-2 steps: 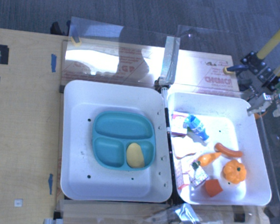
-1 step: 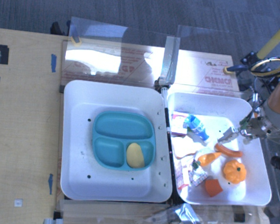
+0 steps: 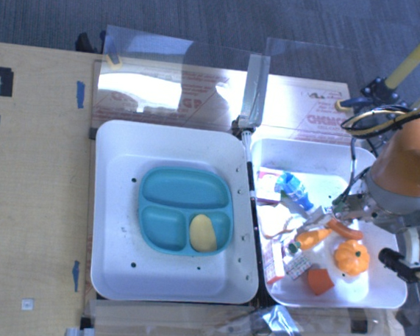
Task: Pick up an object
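The arm (image 3: pixel 406 164) reached in over the right bin (image 3: pixel 386 295), and its gripper (image 3: pixel 345 207) hung low above the clutter there. Whether its tips were spread or pressed together could not be told; they blurred into the items beneath. An orange carrot-like piece (image 3: pixel 314 236) lay just below and left of the tips, possibly touching them. A small pumpkin (image 3: pixel 351 258) and red block (image 3: pixel 319 281) sat nearby. In the left bin (image 3: pixel 122 155), a blue tray (image 3: pixel 182 190) held a yellow potato-like lump (image 3: pixel 204 233).
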`<state>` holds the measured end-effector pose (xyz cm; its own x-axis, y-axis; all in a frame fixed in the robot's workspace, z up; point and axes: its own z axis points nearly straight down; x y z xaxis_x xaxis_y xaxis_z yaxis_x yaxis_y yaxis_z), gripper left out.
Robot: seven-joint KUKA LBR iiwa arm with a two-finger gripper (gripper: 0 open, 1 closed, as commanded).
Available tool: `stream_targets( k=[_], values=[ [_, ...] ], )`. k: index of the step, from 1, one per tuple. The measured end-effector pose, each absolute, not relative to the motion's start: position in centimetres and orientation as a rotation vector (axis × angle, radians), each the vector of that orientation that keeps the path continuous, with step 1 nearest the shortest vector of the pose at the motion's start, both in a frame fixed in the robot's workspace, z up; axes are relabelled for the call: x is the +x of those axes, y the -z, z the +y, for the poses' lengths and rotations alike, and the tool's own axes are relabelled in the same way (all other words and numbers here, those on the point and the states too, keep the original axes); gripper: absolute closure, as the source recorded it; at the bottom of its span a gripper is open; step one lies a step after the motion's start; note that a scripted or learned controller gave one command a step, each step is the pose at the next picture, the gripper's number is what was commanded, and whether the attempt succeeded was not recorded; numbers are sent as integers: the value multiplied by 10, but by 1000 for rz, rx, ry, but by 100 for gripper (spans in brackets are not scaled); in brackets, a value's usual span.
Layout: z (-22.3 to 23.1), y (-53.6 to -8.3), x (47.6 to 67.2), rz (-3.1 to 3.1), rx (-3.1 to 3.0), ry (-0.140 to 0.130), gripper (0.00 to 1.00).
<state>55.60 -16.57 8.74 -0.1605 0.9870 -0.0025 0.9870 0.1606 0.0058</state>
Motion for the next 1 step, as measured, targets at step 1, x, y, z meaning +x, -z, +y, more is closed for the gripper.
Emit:
stream_targets(
  k=[1],
  values=[
    [-166,-99,558,2382,2030,-10,100]
  ],
)
